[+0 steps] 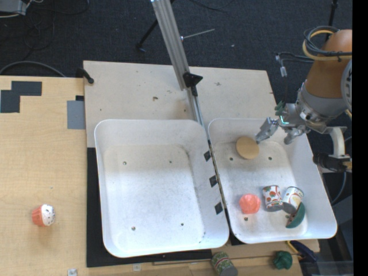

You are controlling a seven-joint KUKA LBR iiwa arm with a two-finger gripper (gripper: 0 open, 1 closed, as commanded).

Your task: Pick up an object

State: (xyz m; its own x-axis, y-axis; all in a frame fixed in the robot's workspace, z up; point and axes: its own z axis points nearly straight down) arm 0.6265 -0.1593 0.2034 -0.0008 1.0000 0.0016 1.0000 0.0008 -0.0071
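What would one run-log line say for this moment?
gripper: over right bin | nearest: tan disc | lifted: nothing | also inside: red ball, cans

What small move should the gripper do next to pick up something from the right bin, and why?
Probably a short move down and slightly left, toward the tan round object. The gripper sits at the upper part of the right bin, just right of this object and seemingly above it. It is the nearest thing; the red ball and the cans lie farther away.
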